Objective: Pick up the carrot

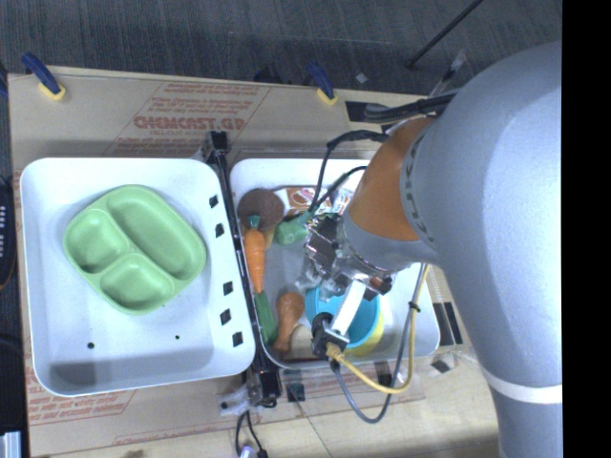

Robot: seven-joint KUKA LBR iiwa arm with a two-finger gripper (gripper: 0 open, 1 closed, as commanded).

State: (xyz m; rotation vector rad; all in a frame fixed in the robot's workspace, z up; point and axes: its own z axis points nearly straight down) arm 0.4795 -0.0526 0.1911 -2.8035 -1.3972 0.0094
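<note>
Carrot [255, 258]: lies in the right bin [277, 167], against its left wall.
Gripper [316, 267]: hangs just beside it; whether released or clenched cannot be told.
Risk: the wall blocks the grasp, or the brown item [289, 310] is caught instead.

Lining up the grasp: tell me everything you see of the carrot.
The carrot is an orange taper with a green top, plastic-looking and whole. It lies flat in the right bin along its left wall, with its green end toward the far side, beside a brown round thing. Nothing grips it.
</note>
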